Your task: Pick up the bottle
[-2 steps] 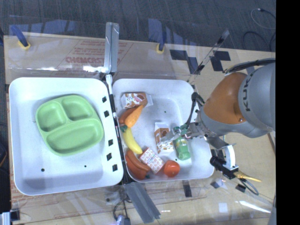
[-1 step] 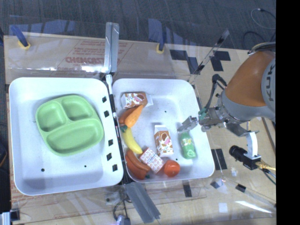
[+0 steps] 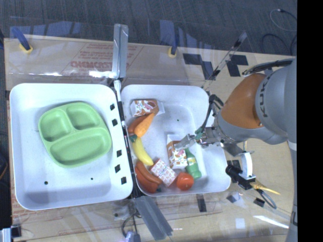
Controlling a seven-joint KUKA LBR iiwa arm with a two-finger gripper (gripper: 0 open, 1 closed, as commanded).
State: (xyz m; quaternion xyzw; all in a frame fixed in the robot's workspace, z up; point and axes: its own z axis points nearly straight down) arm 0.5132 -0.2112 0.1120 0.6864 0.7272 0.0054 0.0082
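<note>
My claw (image 3: 193, 138) sits low in the right bin (image 3: 174, 94), toward its right-hand side, with the grey arm (image 3: 275, 105) and its orange band (image 3: 242, 105) reaching in from the right over the bin's edge. Whether it is spread or pinched I cannot tell from here; the tip is small and lost against the white floor, and I see nothing clearly held in it. The bottle (image 3: 192, 166), green with a label, lies on its side just below the claw tip, near the bin's front right corner, its upper end close to the claw though I can't say if they touch. Just left of the bottle lies a small patterned carton (image 3: 176, 154), and below it a red tomato (image 3: 184, 181) rests against the front wall. Further left I see a checkered packet (image 3: 163, 172) lying over a red-brown sausage-like piece (image 3: 145, 179), a yellow banana (image 3: 141, 152) along the left wall, an orange carrot (image 3: 143, 125) above it, and another printed packet (image 3: 145, 106) at the back of the bin. The left bin (image 3: 30, 185) holds a green divided plate (image 3: 75, 133), well apart from the arm.
</note>
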